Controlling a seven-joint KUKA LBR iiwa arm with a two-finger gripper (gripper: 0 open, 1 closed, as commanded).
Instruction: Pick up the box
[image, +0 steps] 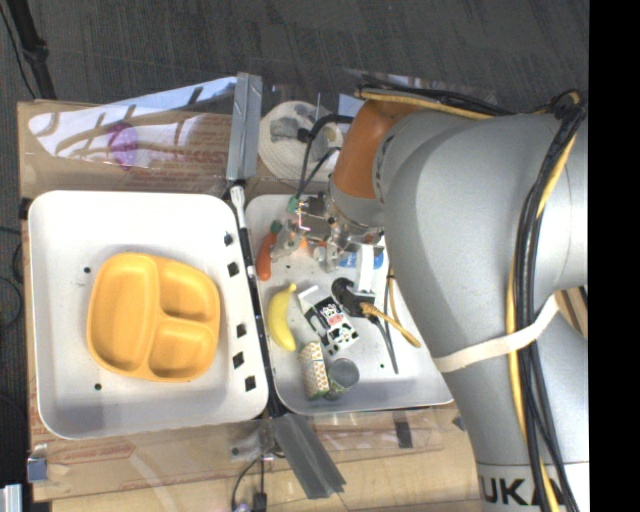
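Big grey arm (470, 250) leans in from the right & hangs over the right bin (420, 390). Its claw (325, 232) is down near the back of that bin; can't tell if it's open or closed, too much stuff in the way. The box (315, 370), w/ a checked pattern, lies near the front of the right bin, just by a banana (281, 318) & a black-and-white pack (332, 320). Left bin (60, 400) has a yellow tray (152, 315) w/ sections.
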